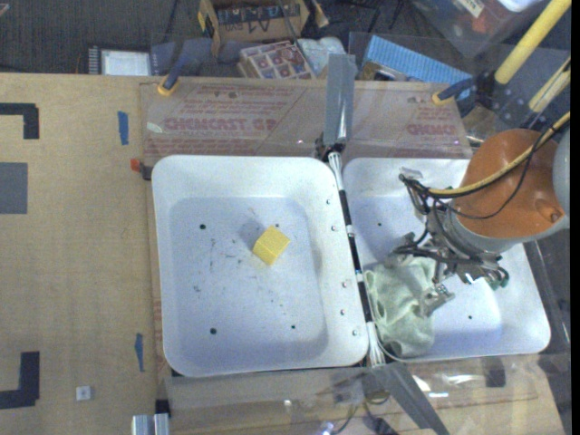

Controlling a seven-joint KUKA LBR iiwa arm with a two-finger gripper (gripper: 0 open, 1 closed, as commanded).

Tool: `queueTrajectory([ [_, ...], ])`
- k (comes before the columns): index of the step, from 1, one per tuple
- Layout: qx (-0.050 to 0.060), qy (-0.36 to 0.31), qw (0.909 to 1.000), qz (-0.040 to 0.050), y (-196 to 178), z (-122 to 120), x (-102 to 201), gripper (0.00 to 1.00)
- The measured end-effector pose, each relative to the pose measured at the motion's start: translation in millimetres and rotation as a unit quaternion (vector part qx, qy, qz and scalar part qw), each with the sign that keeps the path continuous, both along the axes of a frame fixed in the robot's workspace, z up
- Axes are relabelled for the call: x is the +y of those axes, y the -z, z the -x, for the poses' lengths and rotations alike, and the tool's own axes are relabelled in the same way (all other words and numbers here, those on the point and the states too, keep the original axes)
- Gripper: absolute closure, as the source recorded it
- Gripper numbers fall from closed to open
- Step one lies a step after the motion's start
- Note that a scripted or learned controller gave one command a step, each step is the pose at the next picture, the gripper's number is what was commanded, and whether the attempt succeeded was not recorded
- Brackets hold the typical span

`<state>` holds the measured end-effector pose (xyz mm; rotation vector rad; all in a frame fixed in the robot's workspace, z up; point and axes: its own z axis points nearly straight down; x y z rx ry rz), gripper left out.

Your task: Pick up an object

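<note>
A small yellow block (271,246) lies near the middle of the left bin (181,333). A crumpled pale green cloth (396,304) sits in the near left corner of the right bin (521,329). My gripper (437,290) reaches down from the orange-banded wrist (507,184) and sits low at the cloth's right edge. Its tips are right at the fabric, and I cannot make out whether they touch it.
The two white bins meet at a shared rim (349,252) just left of the cloth. Cables (419,193) hang from the wrist over the right bin's back. A cardboard sheet (236,120) and boxes lie behind the bins.
</note>
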<state>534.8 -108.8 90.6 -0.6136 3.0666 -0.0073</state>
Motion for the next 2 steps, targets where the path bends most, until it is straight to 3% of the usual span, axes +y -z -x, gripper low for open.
queueTrajectory([
  [1,0.004,-0.15,0.9887,0.0003,-144.7,36.8,-32.2,0.0],
  [2,0.006,-0.231,0.973,0.0002,-97.3,23.1,-5.8,0.0],
])
